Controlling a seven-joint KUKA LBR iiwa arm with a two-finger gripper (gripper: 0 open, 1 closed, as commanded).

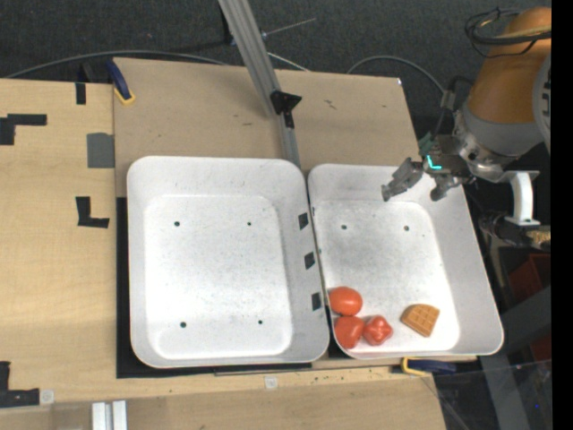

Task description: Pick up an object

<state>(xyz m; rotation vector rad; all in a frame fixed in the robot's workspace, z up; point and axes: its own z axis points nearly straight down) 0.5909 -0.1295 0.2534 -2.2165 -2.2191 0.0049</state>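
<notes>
Three red, tomato-like pieces lie at the near left of the right bin [394, 240]: one rounder piece [346, 301] and two smaller ones [348, 331] [377, 330] in front of it. A tan waffle-like biscuit [420, 319] rests to their right, near the bin's front wall. My gripper [417, 182] hangs over the far right corner of that bin, well away from all the objects. Its two dark fingers are spread apart with nothing between them.
The left white bin [215, 258] lies beside the right one, joined by dark clips along the shared wall. A slanted metal pole [255, 52] rises behind the bins. The bench's wooden top surrounds both bins.
</notes>
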